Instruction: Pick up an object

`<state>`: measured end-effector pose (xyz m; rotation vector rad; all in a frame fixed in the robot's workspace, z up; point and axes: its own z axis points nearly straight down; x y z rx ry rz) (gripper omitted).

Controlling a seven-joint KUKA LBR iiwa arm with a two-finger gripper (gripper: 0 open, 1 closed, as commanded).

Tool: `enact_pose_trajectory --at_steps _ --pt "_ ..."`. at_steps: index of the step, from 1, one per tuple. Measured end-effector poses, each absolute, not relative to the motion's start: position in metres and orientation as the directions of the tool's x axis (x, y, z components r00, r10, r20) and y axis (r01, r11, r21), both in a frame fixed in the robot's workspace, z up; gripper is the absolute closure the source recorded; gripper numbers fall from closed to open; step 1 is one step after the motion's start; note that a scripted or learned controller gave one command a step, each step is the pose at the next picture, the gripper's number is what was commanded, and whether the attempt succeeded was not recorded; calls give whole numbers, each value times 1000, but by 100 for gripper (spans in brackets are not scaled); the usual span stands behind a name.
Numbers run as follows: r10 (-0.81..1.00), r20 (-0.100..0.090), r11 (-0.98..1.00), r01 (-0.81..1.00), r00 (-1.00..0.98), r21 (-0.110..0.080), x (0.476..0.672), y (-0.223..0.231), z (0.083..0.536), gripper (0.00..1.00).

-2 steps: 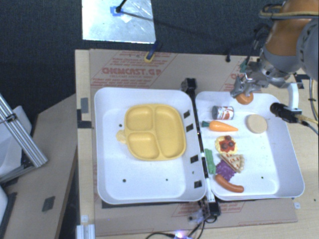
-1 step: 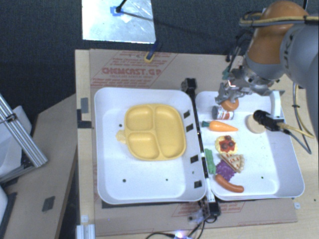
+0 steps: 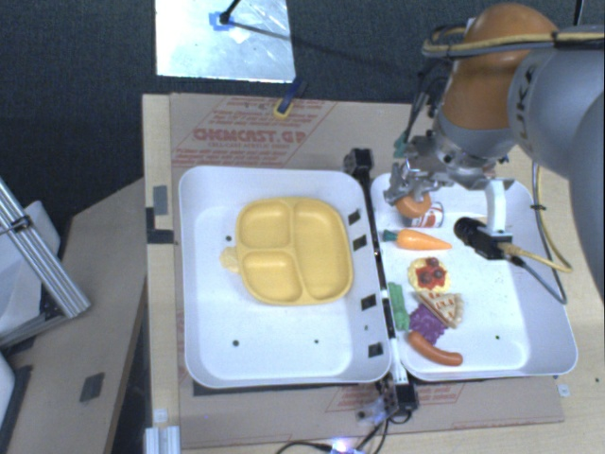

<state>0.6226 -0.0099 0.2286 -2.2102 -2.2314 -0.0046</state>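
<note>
My gripper [image 3: 411,185] hangs low over the far left corner of the right bin [image 3: 544,334]. Directly beneath it lies a small orange rounded object [image 3: 413,206], touching or nearly touching the gripper's tip. A red and white item [image 3: 432,218] lies against that object. An orange carrot [image 3: 422,240] lies just in front. Closer to the camera are a round yellow piece with red topping [image 3: 428,273], a wedge-shaped waffle slice [image 3: 446,306], purple grapes [image 3: 425,324] and a brown sausage [image 3: 436,350]. The arm hides how the gripper stands on the orange object.
The left bin [image 3: 203,253] holds a yellow divided plate [image 3: 288,250]. A green piece [image 3: 398,305] lies along the right bin's left wall. A black fitting [image 3: 477,237] with a yellow cable reaches over the right bin. A shiny sheet [image 3: 225,26] lies behind the bins.
</note>
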Motion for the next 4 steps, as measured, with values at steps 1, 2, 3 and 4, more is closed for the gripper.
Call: enact_pose_trajectory --at_steps 1,2,3,4 --pt "1000 3 9 1000 -9 1 612 37 234 100" --pt "1000 1 7 1000 -7 -1 609 66 218 100" --pt "1000 1 2 1000 -2 0 601 63 225 100" --pt "1000 0 1 1000 -1 0 604 63 220 100"
